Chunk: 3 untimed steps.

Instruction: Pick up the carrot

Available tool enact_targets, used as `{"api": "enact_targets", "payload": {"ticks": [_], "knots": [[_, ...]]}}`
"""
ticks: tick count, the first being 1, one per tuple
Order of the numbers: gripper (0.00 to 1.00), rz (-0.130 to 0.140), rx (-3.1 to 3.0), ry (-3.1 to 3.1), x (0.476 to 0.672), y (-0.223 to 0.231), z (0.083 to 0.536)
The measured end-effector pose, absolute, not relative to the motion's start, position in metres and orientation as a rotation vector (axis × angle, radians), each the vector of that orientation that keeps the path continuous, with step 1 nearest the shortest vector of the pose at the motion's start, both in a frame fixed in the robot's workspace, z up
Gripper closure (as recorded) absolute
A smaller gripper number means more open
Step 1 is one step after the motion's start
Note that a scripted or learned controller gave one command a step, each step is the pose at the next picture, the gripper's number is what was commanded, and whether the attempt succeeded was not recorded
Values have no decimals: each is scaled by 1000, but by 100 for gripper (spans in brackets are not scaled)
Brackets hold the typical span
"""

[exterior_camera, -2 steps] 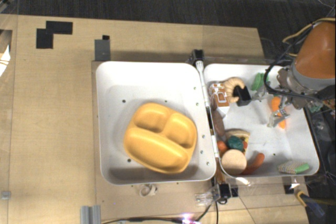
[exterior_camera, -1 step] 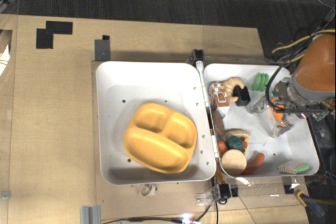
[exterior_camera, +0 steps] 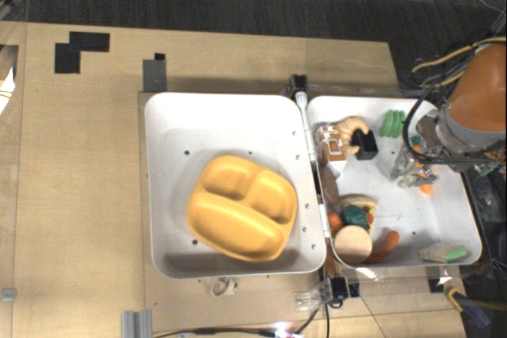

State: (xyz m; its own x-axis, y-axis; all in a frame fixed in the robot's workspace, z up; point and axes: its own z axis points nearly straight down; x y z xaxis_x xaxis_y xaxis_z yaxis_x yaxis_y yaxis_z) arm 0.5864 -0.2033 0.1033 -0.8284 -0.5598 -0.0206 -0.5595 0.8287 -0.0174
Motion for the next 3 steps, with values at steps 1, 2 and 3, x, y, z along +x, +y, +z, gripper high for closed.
{"api": "enact_targets", "payload": {"ticks": [1,2,3], "knots": [[0,-16,-913,2981,586,-203,103],[100,-24,-915,2967,591,-202,117],[0,-23,-917,2968,590,-202,116]]}}
